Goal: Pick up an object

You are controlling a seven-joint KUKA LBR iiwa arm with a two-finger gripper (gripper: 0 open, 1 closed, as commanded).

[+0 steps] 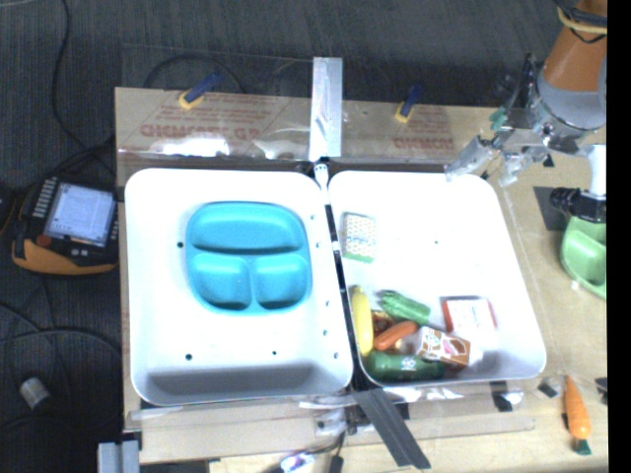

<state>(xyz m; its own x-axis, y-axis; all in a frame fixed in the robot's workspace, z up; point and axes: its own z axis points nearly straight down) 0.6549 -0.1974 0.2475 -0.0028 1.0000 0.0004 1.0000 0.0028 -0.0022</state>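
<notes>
The right bin (493, 264) holds several small items near its front left: a yellow banana (361, 319), a green vegetable (404, 307), an orange carrot (394, 335), a dark green cucumber (404, 367), a small brown carton (443, 347), a red and white box (469, 314), and a pale green packet (359, 236) further back. My gripper (480, 160) hangs over the bin's back right corner, well away from the items, and nothing shows between its fingers (460, 166). The arm's orange band (575, 55) is at the top right.
The left bin (158, 363) holds a blue three-compartment tray (248, 255). A green object (588, 249) and an orange carrot-like toy (577, 412) lie on the bench to the right of the bins. A handheld pendant (65, 225) sits at the far left.
</notes>
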